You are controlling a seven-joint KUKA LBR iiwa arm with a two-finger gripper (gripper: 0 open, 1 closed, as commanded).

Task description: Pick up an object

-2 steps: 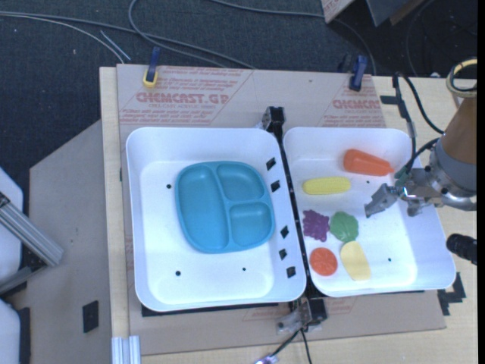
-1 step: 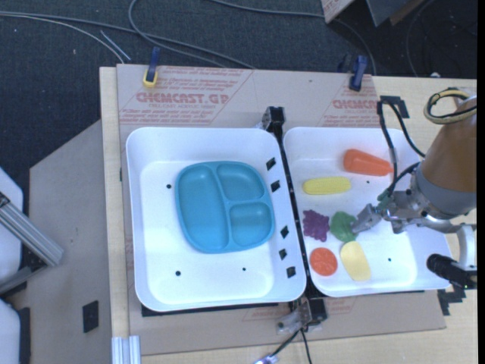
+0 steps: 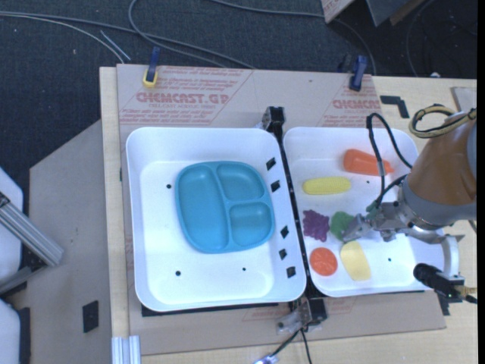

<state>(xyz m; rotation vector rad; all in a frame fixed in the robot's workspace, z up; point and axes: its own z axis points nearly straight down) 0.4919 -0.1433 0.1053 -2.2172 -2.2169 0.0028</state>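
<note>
Green toy piece (image 3: 342, 221) half hidden behind the gripper (image 3: 353, 232), shape hard to make out. Lay in the right bin (image 3: 394, 279), just beside a purple grape-like cluster (image 3: 316, 224). Fingertips small and blurred against the green piece; could not tell whether apart or together, nor whether anything clamped between them. Seemed to touch or overlap the green piece from the right.

Also in the right bin: yellow corn-like piece (image 3: 326, 185) above the cluster, orange carrot-like piece (image 3: 366, 162) farther back and partly crossed by a black cable (image 3: 377, 139), round orange-red piece (image 3: 324, 261) near the front, pale yellow piece (image 3: 355, 262) just beside it.

Grey arm (image 3: 447, 184) with its orange band reached in from the right, cut off at the frame edge, covering the right bin's far side.

Left bin (image 3: 151, 226) held a blue divided plate (image 3: 224, 205), tilted slightly, three compartments visible, nothing seen in them. Black clips along the seam between the two bins.

Printed cardboard sheet (image 3: 189, 97) under both bins, held at the back by a yellow-and-blue clamp (image 3: 152, 68) and a blue clamp (image 3: 357, 73).
</note>
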